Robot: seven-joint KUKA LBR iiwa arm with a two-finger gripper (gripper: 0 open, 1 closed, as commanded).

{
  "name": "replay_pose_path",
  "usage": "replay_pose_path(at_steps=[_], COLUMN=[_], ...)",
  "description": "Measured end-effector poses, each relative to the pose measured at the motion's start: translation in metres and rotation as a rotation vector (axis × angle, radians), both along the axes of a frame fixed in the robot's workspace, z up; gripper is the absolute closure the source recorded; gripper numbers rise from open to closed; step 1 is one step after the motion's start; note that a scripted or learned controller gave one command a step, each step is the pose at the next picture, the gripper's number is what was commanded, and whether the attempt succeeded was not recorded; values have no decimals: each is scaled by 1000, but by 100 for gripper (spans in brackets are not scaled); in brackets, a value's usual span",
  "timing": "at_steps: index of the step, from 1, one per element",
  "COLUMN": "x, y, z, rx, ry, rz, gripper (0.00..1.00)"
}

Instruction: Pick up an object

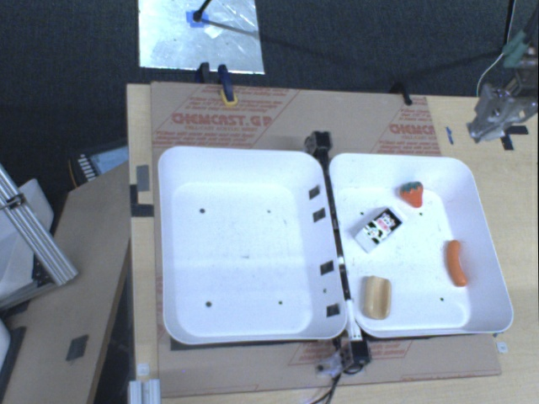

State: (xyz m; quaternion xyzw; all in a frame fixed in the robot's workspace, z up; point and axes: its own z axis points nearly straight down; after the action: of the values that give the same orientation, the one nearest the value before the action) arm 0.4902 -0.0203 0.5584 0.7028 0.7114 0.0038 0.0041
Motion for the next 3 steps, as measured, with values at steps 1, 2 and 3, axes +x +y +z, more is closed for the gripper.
replay_pose_path(at_steps=[1,2,3], x=[0,1,1], y=[0,0,0], z=[11,23,34], rx=[0,0,0], ry=[-4,-7,-10], rz=[4,8,12], gripper=[100,100,100])
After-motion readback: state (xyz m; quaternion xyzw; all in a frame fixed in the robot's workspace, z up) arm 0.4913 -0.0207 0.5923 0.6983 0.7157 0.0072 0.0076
